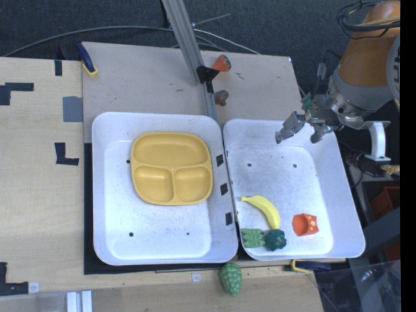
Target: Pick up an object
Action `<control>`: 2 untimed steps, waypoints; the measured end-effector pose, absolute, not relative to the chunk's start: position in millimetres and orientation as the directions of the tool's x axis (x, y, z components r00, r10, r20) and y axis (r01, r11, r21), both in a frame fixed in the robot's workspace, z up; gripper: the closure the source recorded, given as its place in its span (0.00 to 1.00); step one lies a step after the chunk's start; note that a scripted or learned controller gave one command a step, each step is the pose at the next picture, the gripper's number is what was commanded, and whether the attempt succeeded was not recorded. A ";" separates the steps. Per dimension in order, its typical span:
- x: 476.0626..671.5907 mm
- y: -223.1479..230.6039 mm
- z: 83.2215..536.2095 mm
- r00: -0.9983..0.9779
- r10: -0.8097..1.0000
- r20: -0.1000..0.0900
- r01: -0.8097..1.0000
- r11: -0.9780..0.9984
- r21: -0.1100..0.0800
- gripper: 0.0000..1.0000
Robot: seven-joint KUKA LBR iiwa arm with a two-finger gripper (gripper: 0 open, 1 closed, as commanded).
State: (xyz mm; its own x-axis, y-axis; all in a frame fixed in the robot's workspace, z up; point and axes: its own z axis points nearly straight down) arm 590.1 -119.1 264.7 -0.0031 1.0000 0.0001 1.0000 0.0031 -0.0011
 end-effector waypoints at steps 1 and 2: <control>590.1 -119.1 264.7 -0.003 1.000 0.000 1.000 0.003 -0.001 0.00; 592.5 -118.0 200.6 -0.002 1.000 0.000 1.000 0.002 -0.008 0.00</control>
State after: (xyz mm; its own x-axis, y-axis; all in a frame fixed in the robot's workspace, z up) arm 592.5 -118.0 200.6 -0.0017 1.0000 0.0002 1.0000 0.0017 -0.0079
